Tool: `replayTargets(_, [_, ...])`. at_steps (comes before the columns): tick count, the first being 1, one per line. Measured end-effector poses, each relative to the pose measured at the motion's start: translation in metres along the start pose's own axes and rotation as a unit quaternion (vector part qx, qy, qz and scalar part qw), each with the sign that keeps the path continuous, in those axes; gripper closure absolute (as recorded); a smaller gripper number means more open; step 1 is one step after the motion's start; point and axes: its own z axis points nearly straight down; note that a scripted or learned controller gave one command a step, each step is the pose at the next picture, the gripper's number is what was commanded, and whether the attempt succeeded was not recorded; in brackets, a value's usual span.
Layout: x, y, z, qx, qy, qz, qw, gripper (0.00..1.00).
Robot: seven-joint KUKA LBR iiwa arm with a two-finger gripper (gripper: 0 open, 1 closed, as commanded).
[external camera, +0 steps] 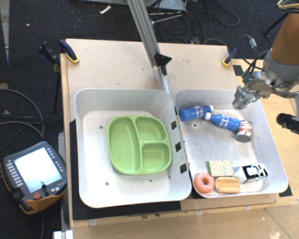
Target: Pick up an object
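In the right bin (269, 148) lie two blue bottles: one (194, 113) near the bin's far left, one (225, 121) beside it toward the middle. A red and white can (244, 130) lies just right of them. Along the near edge sit a pink donut (205, 182), a checkered sponge-like block (220, 168), a tan bun (227, 184) and a black and white object (254, 172). My gripper (240, 99) hangs over the bin's far right part, above and behind the can, with nothing visibly held.
The left bin (89, 133) holds a green three-compartment plate (139, 144). A metal pole (147, 26) slants down to the divider between the bins. Yellow clamps (71, 58) sit at the bench's far corners. A teach pendant (32, 176) lies at the lower left.
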Motion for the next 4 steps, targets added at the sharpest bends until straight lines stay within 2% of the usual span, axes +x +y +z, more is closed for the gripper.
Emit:
replayTargets(1, [0.052, 0.000, 0.014, 0.004, 0.002, -0.002, 1.0000, 1.00])
replayTargets(2, [0.109, -0.011, 0.021, 0.005, 0.002, -0.002, 1.0000, 1.00])
replayTargets(4, [0.220, -0.010, 0.006, 0.003, 0.002, -0.003, 1.0000, 1.00])
